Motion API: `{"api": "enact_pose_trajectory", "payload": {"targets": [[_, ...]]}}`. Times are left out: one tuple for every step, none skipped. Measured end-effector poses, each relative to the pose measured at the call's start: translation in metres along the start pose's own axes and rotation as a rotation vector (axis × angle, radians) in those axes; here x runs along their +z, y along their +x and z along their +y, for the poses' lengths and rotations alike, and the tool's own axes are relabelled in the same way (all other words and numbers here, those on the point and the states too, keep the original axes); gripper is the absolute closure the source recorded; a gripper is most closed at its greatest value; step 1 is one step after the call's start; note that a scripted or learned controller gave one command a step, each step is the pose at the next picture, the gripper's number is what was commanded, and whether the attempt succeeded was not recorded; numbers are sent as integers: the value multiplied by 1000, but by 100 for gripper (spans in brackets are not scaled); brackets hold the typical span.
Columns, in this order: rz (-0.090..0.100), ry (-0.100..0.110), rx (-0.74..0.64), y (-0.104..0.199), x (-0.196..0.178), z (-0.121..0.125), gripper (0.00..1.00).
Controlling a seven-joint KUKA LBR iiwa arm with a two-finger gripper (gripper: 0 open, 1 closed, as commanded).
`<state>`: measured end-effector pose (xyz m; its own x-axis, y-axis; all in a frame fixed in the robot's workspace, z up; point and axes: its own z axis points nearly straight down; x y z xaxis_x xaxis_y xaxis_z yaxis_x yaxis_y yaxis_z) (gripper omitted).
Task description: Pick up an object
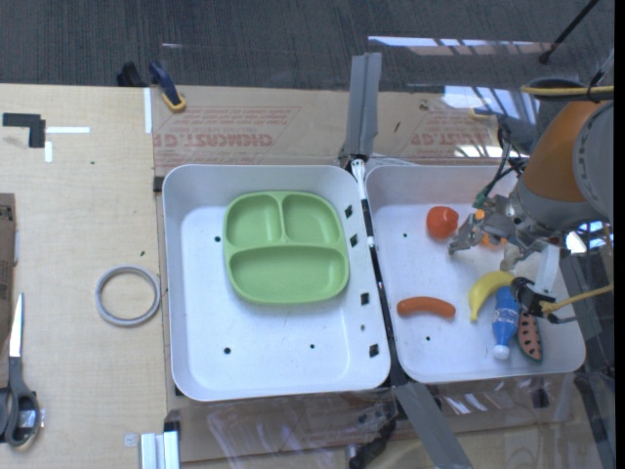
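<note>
Two shallow white bins stand side by side on a pale wooden tabletop (78,223). Far left on the tabletop: scissors (18,399) near the lower edge, then a roll of clear tape (128,294) lying flat, apart from the bins. Upper left: a blue-handled clamp with a yellow tip (168,86) near the back edge of the bench. Left bin (264,360): one green divided plate (286,247), three compartments, resting flat toward the back half of the bin. Right bin (430,355), left to right: one orange-red sausage-shaped item (426,307) lying on the floor of the bin; one red tomato-like ball (441,221) farther back; one yellow banana (486,290); one blue and white bottle (505,321) just beside the banana, lying on its side; one watermelon slice (528,335) by the bottle near the right wall. Grey arm with orange band (562,154) enters from the right; its hand (493,231) sits low over the right bin, between the red ball and the banana, fingers spread apart and grasping nothing
</note>
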<state>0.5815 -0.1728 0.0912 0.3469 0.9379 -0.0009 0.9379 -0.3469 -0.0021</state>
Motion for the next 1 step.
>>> {"api": "enact_pose_trajectory", "payload": {"targets": [[0, -2, -85, 76, -1, 34, 0]]}}
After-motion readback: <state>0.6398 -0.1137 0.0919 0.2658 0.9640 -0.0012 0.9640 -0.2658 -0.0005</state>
